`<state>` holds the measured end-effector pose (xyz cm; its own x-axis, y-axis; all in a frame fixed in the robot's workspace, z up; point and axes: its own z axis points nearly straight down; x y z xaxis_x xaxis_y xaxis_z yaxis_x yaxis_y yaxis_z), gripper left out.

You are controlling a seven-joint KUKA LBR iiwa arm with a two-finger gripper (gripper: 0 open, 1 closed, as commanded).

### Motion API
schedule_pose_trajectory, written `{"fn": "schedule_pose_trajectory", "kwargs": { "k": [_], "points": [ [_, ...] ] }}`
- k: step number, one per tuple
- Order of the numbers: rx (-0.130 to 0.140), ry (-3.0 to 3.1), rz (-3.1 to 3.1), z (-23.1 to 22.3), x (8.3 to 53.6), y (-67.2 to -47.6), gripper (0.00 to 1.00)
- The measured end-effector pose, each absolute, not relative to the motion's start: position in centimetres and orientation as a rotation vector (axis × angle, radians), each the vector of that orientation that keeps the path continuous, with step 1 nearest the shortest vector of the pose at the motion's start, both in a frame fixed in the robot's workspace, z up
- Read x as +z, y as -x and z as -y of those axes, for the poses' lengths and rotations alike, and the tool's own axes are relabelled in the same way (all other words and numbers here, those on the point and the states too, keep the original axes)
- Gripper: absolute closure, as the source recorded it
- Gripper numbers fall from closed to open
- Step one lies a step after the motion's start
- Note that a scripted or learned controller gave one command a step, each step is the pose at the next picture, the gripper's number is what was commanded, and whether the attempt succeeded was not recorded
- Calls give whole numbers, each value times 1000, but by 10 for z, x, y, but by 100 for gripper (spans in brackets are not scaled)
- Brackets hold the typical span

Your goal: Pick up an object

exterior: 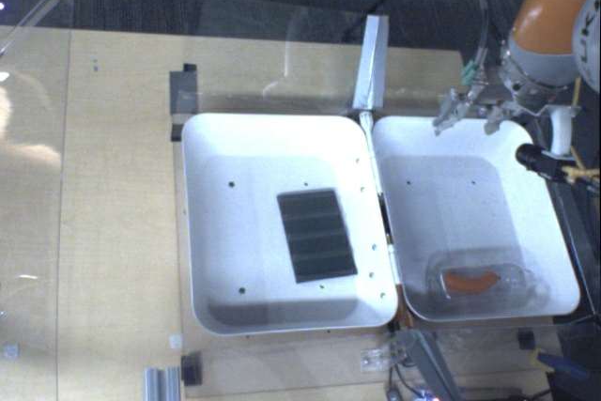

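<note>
Right, I'm in the approach step, with my tool [467, 111] hanging empty and its fingers spread over the far rim of the right bin [563, 244], so next I must descend toward the clear packet with an orange piece [476, 281] near that bin's front wall.

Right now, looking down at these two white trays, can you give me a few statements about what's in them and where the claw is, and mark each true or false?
1. A dark ribbed rectangular pad lies in the left bin. True.
2. The clear container with an orange thing inside sits in the left bin. False: it is in the right bin, near its front edge.
3. The claw hangs over the right bin's far edge. True.
4. The claw is holding the dark pad. False: the pad lies flat in the left bin, well apart from the claw.
</note>
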<state>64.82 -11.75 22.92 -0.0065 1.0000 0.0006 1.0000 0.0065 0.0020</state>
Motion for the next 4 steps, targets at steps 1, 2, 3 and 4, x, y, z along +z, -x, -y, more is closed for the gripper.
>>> {"fn": "schedule_pose_trajectory", "kwargs": {
  "k": [1,2,3,4],
  "points": [
    [7,-2419,-1997,89,335,-669,0],
    [1,-2382,-2049,93,205,-583,0],
    [4,-2397,-2028,111,212,-524,0],
    [11,-2393,-2027,110,223,-526,100]
  ]
}}
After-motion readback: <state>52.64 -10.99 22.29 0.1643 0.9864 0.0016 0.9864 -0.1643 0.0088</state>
